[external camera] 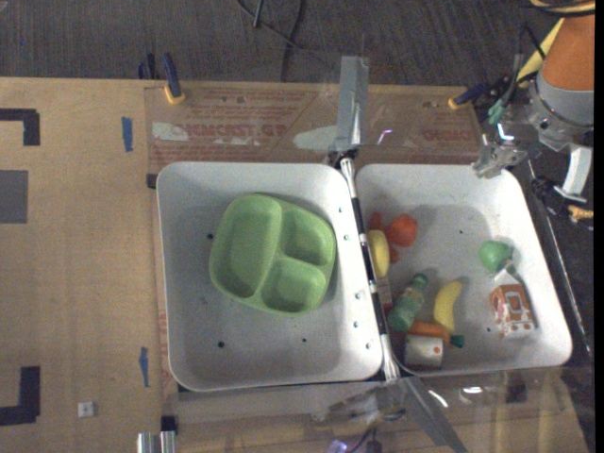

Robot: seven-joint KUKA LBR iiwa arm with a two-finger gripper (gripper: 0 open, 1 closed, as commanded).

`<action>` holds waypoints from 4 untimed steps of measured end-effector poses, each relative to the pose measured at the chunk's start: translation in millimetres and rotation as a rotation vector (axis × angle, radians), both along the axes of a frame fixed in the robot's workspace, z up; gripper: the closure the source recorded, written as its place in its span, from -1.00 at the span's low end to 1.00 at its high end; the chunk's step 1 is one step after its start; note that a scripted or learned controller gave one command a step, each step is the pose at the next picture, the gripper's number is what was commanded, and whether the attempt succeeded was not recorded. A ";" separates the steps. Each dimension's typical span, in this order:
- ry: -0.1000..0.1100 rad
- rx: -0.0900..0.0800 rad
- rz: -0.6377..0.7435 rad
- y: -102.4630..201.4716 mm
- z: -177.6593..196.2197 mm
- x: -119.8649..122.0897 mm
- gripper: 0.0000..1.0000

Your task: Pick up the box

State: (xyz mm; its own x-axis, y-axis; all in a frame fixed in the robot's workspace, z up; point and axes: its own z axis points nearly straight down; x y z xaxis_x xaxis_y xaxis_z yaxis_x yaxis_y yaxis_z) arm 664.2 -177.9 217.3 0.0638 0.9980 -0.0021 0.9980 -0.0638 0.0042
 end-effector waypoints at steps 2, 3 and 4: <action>0.002 0.002 -0.238 90.6 197.1 2.9 -1.00; -0.002 0.000 -0.233 92.9 208.3 3.9 1.00; -0.001 0.000 -0.233 93.1 208.0 3.9 -1.00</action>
